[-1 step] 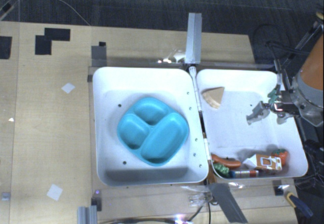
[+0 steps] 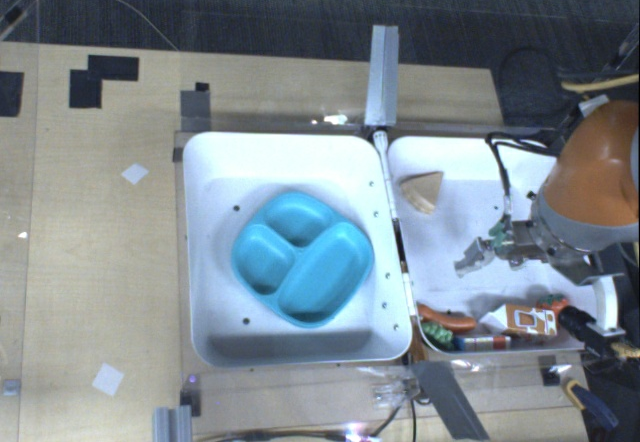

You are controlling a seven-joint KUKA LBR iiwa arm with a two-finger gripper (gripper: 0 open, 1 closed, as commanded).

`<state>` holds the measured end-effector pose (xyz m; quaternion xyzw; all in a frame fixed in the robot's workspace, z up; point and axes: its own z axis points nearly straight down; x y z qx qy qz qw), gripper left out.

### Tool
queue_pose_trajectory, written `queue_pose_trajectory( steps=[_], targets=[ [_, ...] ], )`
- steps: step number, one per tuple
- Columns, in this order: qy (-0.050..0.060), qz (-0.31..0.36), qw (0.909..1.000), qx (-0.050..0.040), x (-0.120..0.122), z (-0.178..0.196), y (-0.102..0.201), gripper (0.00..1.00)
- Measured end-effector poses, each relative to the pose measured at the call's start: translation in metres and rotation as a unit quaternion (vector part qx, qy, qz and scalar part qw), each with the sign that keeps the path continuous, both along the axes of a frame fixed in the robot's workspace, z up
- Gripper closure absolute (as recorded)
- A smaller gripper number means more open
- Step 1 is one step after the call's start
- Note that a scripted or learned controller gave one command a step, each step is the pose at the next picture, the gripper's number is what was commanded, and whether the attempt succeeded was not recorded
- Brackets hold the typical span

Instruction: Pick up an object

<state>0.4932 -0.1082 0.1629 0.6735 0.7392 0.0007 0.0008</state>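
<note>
Claw [image 2: 478, 255] over right bin [image 2: 450, 155], jaw state unclear; orange carton [image 2: 527, 320] label unreadable.

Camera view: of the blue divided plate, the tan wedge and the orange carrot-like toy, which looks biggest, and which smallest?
Largest to smallest, as they look here:
1. Blue divided plate, by far the largest, in the left bin.
2. Orange carrot-like toy, at the right bin's near edge.
3. Tan wedge.
The last two look close in size, so their order is unsure.
</note>
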Motion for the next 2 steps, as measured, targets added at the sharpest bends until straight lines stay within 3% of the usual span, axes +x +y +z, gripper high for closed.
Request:
queue_pose_trajectory(
  steps=[1, 2],
  targets=[
    [-0.005, 0.077, 0.997, -0.0007, -0.002, -0.073, -0.021, 0.0],
    [-0.006, 0.226, 0.9742, -0.003, 0.03, -0.073, 0.02, 0.0]
  ],
)
